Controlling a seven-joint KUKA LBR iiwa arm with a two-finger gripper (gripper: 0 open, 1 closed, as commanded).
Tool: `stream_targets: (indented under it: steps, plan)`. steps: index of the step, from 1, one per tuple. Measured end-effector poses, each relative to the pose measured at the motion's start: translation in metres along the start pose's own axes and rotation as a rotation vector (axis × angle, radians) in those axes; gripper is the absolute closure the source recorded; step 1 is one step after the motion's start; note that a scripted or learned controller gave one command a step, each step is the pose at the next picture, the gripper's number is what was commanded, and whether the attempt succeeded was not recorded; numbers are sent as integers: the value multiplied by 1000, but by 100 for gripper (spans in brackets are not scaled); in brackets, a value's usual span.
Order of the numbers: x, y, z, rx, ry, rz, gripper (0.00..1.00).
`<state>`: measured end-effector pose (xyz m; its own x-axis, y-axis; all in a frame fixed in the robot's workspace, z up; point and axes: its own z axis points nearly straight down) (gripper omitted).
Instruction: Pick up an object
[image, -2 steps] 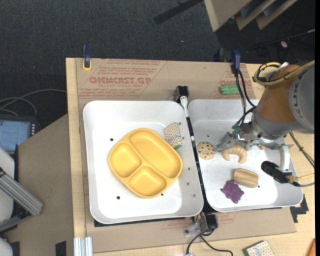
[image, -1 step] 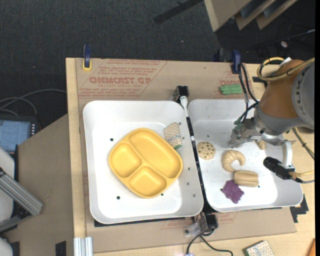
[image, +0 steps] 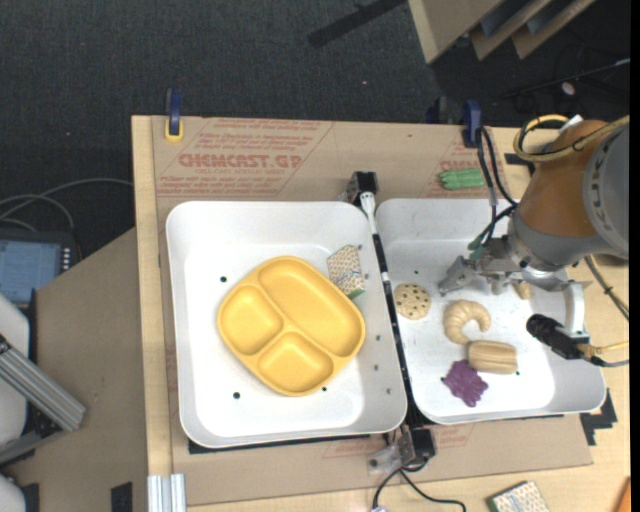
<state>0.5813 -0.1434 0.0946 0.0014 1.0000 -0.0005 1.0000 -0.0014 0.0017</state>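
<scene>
Yellow, glossy plastic makes up the three-compartment plate (image: 290, 324), rounded at its corners, lying slantwise in the left shallow white bin (image: 190, 300); a small patterned cloth-like scrap (image: 346, 268) touches its upper right rim. In the right white bin (image: 430, 395) lie a round speckled cookie (image: 411, 300), a curved tan croissant (image: 467, 319), a blunt beige wooden-looking block (image: 492, 356) and a crinkled purple piece (image: 465, 383), near one another, with bare floor along the bin's upper part. The grey tool (image: 478, 276) hangs just above the croissant; its dark fingers seem spread with nothing between them, though the view is coarse. Brown cardboard covers the table (image: 250, 150), with dark carpet beyond.
</scene>
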Motion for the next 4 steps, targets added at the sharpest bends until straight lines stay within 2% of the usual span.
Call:
stream_targets:
  steps: [1, 2, 3, 4]
  plan:
    - [15, -30, 10, 7, 3, 0, 0]
    - [14, -28, -1, 0, 1, 0, 100]
    - [14, -28, 0, 0, 1, 0, 0]
    - [50, -106, 11, 9, 4, 0, 0]
